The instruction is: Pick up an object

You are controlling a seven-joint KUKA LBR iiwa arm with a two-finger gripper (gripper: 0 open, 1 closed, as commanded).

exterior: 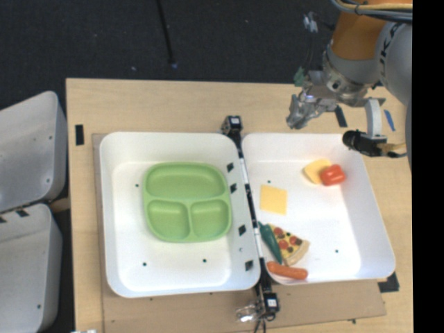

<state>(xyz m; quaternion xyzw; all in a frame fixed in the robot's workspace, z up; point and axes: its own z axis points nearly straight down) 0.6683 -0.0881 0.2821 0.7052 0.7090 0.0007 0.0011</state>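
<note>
The gripper (pixel 300 118) hangs above the tabletop (pixel 173 106), just past the far rim of the right bin (pixel 361 241). If its jaws are spread or pressed together, I cannot tell from here. Nothing is seen between them. The closest things to take are the red piece (pixel 333 175) and the yellow piece (pixel 316 169) touching it, which lie nearer to us and a little right of the jaws. The cheese slice (pixel 273 200) lies nearer again, slightly left.

The tan wooden bench (pixel 173 106) bears a left bin (pixel 125 269) and a right bin (pixel 361 241), side by side.
</note>
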